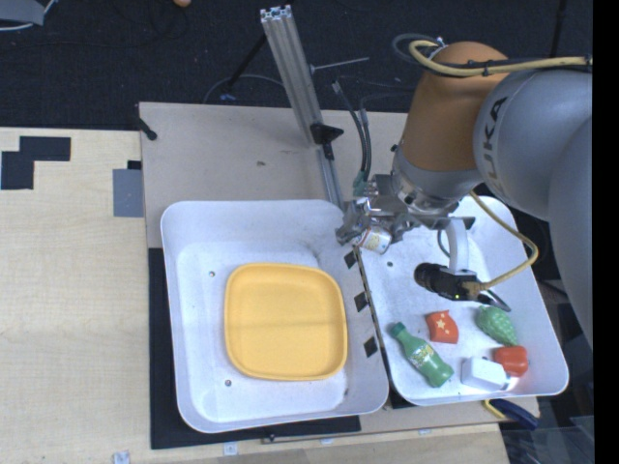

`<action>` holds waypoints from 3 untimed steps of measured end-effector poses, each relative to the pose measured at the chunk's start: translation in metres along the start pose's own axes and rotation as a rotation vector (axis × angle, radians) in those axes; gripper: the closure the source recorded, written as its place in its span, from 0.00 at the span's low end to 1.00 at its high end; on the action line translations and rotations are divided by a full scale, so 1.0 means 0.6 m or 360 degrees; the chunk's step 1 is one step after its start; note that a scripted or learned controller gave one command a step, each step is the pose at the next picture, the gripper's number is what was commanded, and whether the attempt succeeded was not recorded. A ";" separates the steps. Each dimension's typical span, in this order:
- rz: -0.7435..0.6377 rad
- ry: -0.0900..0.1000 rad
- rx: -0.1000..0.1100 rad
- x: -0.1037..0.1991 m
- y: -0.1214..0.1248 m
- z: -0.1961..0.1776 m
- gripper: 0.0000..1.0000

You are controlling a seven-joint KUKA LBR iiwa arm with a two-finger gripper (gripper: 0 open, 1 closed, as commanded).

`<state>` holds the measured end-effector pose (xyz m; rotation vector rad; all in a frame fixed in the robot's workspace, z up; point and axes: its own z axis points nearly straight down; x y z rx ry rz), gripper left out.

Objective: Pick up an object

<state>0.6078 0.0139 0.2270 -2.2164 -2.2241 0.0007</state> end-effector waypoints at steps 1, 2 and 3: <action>0.0000 -0.0001 -0.0002 0.099 -0.014 -0.012 1.00; 0.0006 -0.0002 0.0001 0.125 -0.009 0.009 1.00; 0.0007 -0.0002 -0.0001 0.124 -0.009 0.008 0.00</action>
